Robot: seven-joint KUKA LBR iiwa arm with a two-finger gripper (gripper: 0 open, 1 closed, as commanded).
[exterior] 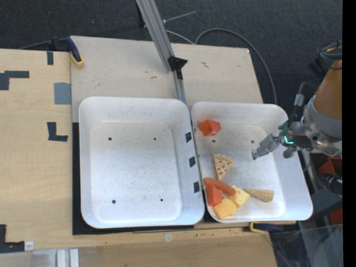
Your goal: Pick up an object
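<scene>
The right bin (278, 115) holds several toy food pieces. An orange block (209, 128) lies at its back left. A pizza slice (222, 165) sits near the middle. At the front are a red sausage (220, 186), a red block (214, 196), yellow cheese pieces (231, 203) and a tan cone (261, 194). My gripper (263, 149) hangs over the right part of this bin, to the right of the pizza slice and above the cone, with nothing seen between its fingers.
The left bin (83, 149) lies beside the right one. A grey metal pole (158, 29) slants in from the top to the bins' shared back edge. A cable (245, 40) loops behind the right bin.
</scene>
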